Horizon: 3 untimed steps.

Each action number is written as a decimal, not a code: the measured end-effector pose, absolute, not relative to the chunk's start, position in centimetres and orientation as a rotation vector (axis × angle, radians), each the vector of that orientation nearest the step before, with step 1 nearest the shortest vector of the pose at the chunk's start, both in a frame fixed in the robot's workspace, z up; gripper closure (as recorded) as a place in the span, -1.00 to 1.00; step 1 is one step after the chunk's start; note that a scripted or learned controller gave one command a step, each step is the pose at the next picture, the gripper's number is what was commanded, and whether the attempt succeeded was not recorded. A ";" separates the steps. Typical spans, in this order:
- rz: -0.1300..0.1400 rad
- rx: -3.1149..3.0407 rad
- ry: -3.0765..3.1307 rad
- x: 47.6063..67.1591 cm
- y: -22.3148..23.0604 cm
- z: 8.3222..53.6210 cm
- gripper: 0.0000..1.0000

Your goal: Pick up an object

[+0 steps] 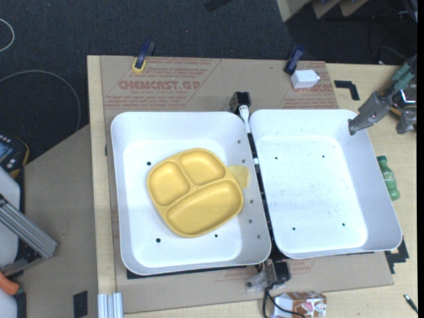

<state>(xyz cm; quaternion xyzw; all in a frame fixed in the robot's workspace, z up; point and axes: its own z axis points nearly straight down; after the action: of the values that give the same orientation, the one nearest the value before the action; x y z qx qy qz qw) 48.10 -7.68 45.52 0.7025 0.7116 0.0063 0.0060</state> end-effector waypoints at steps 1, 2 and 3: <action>0.004 2.215 2.219 48.0 -8.3 45.8 1.00; -0.010 2.228 2.228 47.8 -6.5 36.2 1.00; -0.004 2.216 2.236 48.3 1.0 32.5 1.00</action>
<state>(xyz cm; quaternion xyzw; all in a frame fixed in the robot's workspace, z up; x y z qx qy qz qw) 48.35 1.04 32.52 0.7040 0.7102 -0.0013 -0.0031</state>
